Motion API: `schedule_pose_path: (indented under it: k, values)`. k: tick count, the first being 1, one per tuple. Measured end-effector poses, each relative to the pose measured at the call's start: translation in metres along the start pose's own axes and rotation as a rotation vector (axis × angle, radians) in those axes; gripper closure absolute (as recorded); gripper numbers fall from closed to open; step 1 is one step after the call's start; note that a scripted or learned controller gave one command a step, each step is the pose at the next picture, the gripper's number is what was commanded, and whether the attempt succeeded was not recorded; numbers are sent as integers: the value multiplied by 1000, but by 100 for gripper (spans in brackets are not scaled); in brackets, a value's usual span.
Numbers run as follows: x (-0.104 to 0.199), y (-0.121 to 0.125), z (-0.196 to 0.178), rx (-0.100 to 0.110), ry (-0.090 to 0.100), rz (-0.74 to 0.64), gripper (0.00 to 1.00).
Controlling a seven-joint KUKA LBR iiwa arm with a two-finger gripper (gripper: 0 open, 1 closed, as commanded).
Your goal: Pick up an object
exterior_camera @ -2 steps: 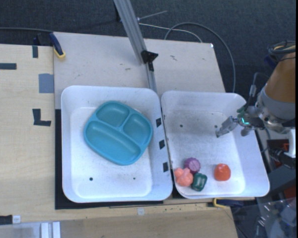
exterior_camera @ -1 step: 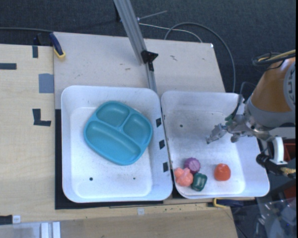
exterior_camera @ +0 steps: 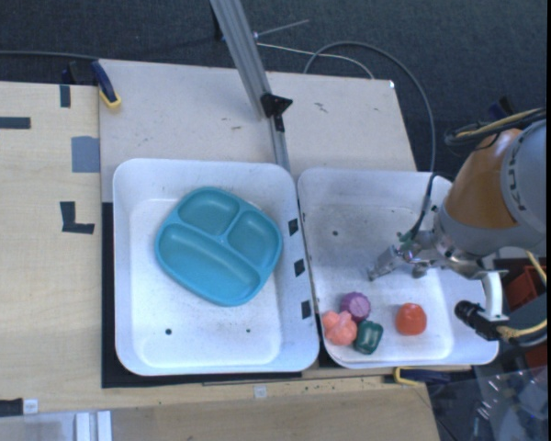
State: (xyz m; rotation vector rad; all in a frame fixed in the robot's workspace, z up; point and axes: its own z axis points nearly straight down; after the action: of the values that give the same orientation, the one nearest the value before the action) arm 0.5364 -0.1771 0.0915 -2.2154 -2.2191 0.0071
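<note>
Arm cut off at the right edge, hand too small and blurred to read its grip, bench cropped at left.

- No words, numbers, labels or brand marks can be read anywhere.
- The dark patches on the desk are plain shapes, carrying no lettering.
</note>
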Motion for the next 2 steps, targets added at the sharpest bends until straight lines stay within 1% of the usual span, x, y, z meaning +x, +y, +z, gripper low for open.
schedule_pose_path:
  k: [1, 2]
  values:
    - [1, 1, -13, -4, 0, -2, 100]
    - [8, -6, -67, -10, -2, -1, 100]
